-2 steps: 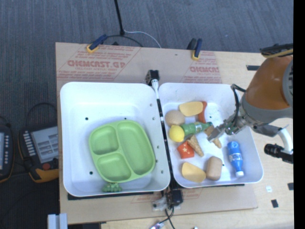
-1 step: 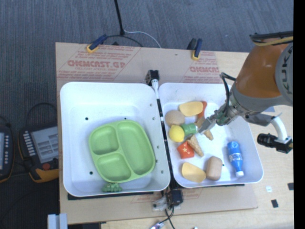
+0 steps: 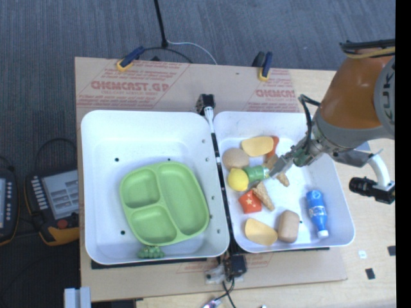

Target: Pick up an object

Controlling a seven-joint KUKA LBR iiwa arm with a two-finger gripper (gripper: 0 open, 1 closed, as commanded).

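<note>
The right bin holds several toy foods: a yellow-orange piece, a tan potato, a yellow lemon, a green item, a red strawberry piece, a cone-shaped piece, a yellow wedge, a brown oval and a blue bottle. My gripper reaches down from the right into the middle of this bin, its tip right beside the green item and above the cone-shaped piece. Nothing shows clearly between its fingers.
The left bin holds a green divided plate and a small green item at its front edge. A black cable and clamps lie at the back of the bench. The arm's orange band hangs over the right bin's far right corner.
</note>
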